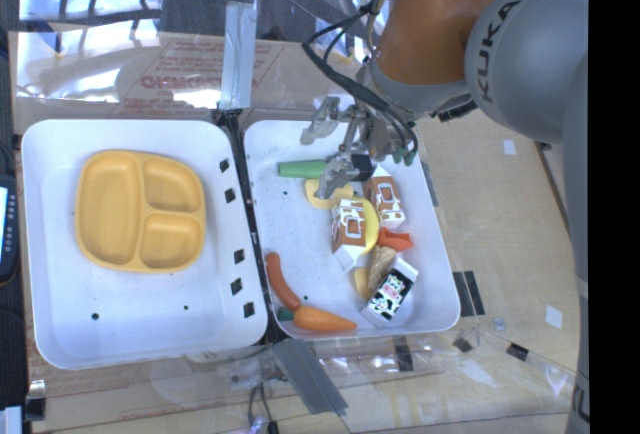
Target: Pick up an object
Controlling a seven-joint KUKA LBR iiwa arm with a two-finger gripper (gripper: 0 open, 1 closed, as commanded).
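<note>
My gripper (329, 149) hangs over the upper part of the right bin (262, 222), open, with one grey finger (320, 119) up left and the other (337, 176) lower down. A green stick (300, 168) lies on the bin floor, its right end just beside the lower finger. A yellow banana (366, 218) curves under that finger. Nothing sits between the fingers. Below lie two brown-and-white cartons (347, 225) (387, 203), a cow-patterned carton (391, 294), a bread piece (379, 267), a carrot (322, 320) and a reddish sausage (281, 280).
The left bin (50, 292) holds a yellow compartment plate (140, 212). A black divider (240, 222) runs between the bins. The grey arm with its orange band (440, 22) enters from the upper right, cables looping above the right bin. Brown cardboard (180, 72) lies behind the bins.
</note>
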